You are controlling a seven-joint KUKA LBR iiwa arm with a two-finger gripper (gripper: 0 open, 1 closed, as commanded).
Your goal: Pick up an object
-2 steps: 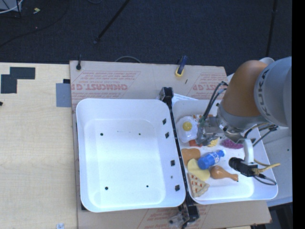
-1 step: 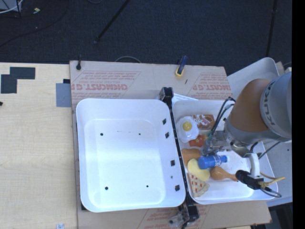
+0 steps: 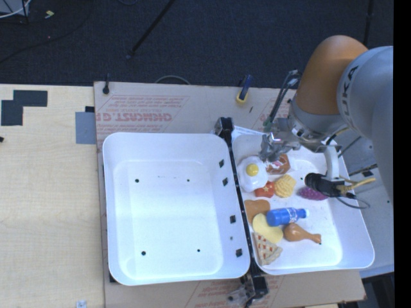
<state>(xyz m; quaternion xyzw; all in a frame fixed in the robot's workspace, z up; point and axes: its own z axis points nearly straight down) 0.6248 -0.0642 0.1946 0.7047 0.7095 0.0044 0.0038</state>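
Landmark: the white fried-egg toy with a yellow yolk (image 3: 251, 171), lying at the upper left of the right-hand shallow white plastic bin (image 3: 350, 236).
End effector: the grey metal end effector (image 3: 275, 147) hangs just up and right of the egg, over the bin's upper end.
End effector state: I cannot tell how it is set, and I see nothing held in it.
Nearest object: a small red-and-white round toy (image 3: 279, 165) sits just right of the egg, directly below the end effector.
Other candidates: below and right of the egg lie a yellow ridged toy (image 3: 285, 185) and a small blue plastic bottle with a white cap (image 3: 286, 216).
Bottle axis: its length runs roughly left to right, cap end pointing right.
Likely move: a short drop straight down, I judge.
Writing: red print on the brown cardboard sheet (image 3: 154, 111) on the desk, up and left of the egg, is upside down and too blurred to read.
Arm lettering: dark letters on the grey arm (image 3: 369, 88), partly cut off; possibly "KUKA".
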